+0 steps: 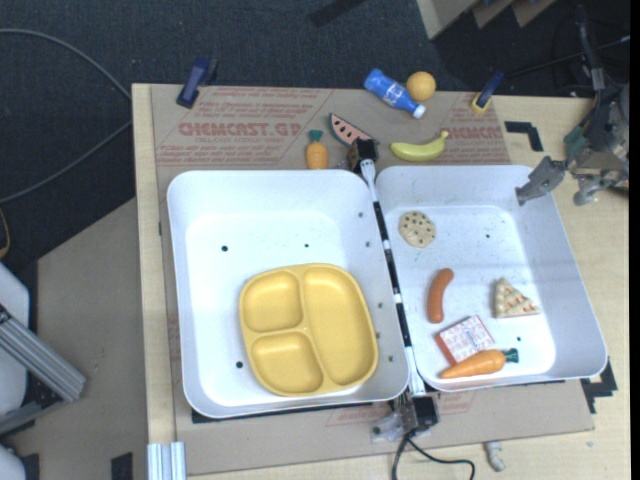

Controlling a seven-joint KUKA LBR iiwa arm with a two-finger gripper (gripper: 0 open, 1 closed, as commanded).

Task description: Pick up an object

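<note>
From the overhead camera you see the arm at the far right edge, its end effector [560, 173] hanging over the upper right corner of the right bin [560, 268]; you cannot tell its state, and nothing shows in it. In that bin lie a cookie [417, 229], a sausage [439, 295], a pizza slice [514, 299], a small red-patterned packet [464, 339] and a carrot [476, 364] touching the packet. The left bin [200, 218] holds a yellow divided plate [307, 326]. On the table [250, 118], red lettering reads "CHEMCAST GP". Beyond the bins sit a banana [419, 148], a watermelon slice [347, 128], a blue bottle [392, 92] and an orange [421, 85].
</note>
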